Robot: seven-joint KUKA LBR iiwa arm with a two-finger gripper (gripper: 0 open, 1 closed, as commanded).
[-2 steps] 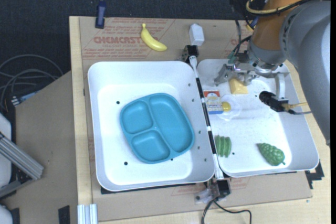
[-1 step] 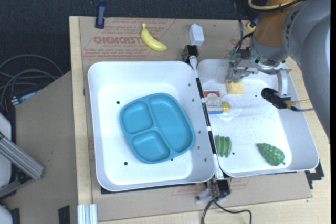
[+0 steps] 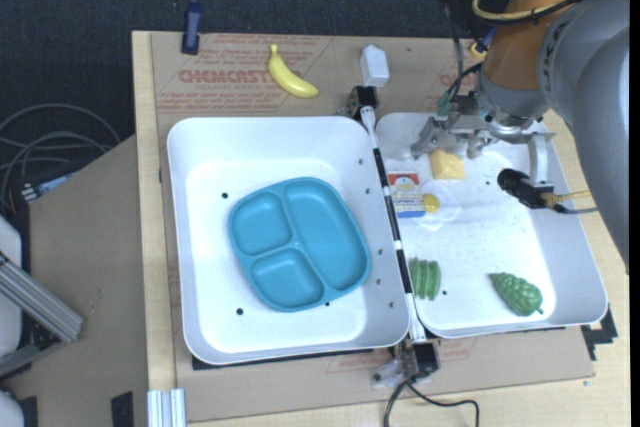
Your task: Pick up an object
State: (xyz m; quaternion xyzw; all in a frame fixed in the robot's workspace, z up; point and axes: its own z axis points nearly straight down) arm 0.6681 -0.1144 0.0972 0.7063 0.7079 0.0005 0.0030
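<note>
Hand (image 3: 452,137) hovers low at the far end of the right bin (image 3: 570,255), directly over a yellow block (image 3: 447,165); whether it is wide or narrow I cannot tell. To grasp cleanly it should probably drop straight down, centred. Block looks pale, squarish, lying flat.

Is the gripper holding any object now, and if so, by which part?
Nothing is visibly held. The gripper hangs just above the yellow block in the right bin; whether it touches the block cannot be told.

Bright, even overhead light; soft shadows, slightly grainy, mild blur.
</note>
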